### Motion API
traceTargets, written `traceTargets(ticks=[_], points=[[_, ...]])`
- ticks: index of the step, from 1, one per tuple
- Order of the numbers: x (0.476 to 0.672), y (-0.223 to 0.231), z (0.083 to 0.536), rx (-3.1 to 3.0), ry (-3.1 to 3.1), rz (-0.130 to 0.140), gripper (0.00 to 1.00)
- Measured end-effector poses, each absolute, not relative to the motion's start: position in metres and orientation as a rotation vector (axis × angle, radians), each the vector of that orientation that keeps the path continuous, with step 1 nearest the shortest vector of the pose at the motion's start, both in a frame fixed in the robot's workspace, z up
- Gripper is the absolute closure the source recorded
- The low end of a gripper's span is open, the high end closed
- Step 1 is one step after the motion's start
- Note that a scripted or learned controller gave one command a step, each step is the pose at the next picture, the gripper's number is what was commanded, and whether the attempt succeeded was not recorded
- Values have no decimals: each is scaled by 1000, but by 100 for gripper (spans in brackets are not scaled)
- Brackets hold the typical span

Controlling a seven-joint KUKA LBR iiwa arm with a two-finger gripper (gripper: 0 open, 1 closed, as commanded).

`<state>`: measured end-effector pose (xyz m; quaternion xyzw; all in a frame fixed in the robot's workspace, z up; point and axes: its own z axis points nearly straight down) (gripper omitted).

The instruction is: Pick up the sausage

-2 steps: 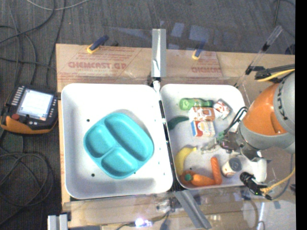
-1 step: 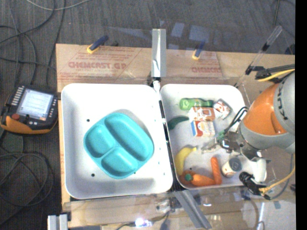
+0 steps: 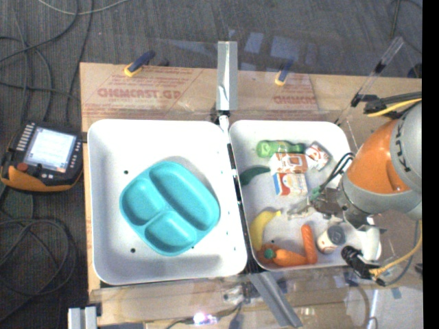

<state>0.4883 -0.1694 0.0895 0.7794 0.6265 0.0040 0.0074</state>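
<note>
My hand [image 3: 317, 201] hovers above right bin [image 3: 241, 214], grip state unclear. Sausage [image 3: 309, 243] lies beside carrot [image 3: 288, 256], banana [image 3: 261, 227]: risk grabbing neighbour.

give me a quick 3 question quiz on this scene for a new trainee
1. True or false: the blue plate lies in the left bin.
2. Which bin holds the sausage: A left, B right?
3. Fill in: the yellow fruit just left of the sausage is a ____.

Key
1. True.
2. B; it lies near the front of the right bin, beside the carrot, close to the gripper.
3. Banana.
</note>
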Motion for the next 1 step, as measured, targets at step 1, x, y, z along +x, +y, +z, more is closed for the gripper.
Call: traceTargets(ticks=[1], points=[[489,-170,89,2450,1945,14,0]])
